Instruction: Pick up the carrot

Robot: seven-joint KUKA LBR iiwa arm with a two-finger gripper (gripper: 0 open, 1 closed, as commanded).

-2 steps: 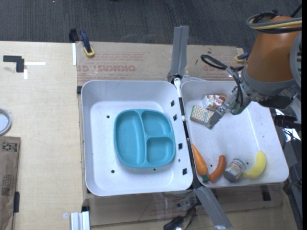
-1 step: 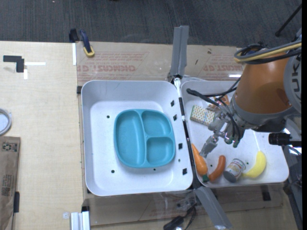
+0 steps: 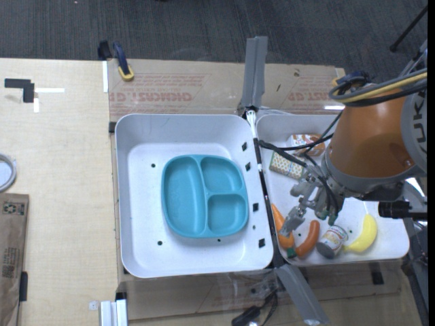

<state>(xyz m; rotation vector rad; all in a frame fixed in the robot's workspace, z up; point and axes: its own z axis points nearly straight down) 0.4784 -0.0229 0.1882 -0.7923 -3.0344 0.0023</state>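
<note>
Carrot (image 3: 281, 228) lies at the near-left corner of the right bin (image 3: 387, 250), beside a sausage (image 3: 308, 238), a small can (image 3: 332, 240) and a banana (image 3: 363, 234). Gripper (image 3: 295, 221) hangs right over the carrot; grip state can't be told. Blue divided plate (image 3: 204, 195) sits in the left bin (image 3: 136, 182).

Count on the bench: two white bins, the left bin (image 3: 129, 202) and the right bin (image 3: 391, 246), with one blue divided plate (image 3: 204, 195) of three compartments lying in the left. The right bin contains one carrot (image 3: 280, 224), one sausage (image 3: 307, 239), one banana (image 3: 363, 235), one small can (image 3: 332, 240), one patterned flat packet (image 3: 287, 166) and one further packet (image 3: 304, 141) partly hidden by the arm. One arm with one gripper (image 3: 299, 216) is present over the right bin
</note>
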